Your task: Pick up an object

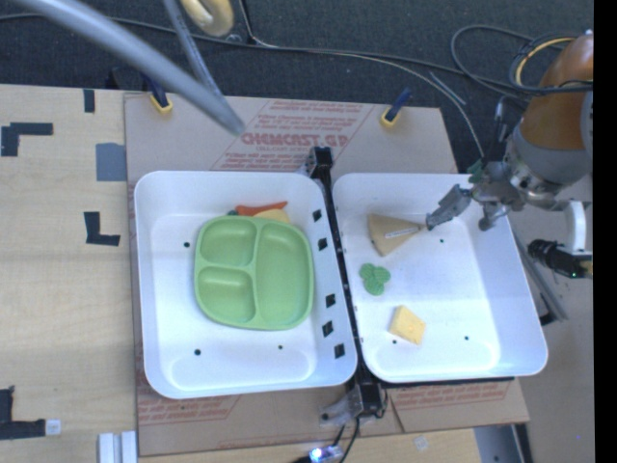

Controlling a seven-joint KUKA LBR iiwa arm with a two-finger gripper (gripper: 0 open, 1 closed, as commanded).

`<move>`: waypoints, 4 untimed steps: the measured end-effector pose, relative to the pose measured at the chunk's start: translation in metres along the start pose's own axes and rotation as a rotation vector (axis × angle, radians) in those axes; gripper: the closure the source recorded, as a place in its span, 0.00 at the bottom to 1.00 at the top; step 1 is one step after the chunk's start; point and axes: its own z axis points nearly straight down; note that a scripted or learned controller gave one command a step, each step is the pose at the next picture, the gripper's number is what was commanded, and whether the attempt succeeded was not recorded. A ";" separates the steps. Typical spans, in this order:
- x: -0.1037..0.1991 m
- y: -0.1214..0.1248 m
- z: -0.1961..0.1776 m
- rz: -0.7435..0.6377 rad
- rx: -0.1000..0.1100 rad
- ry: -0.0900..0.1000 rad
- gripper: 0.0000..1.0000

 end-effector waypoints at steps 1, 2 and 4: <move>0.000 0.003 -0.008 -0.003 -0.013 -0.002 0.00; 0.003 0.004 0.036 -0.003 -0.010 -0.003 0.00; -0.006 0.001 0.129 -0.004 -0.014 -0.006 0.00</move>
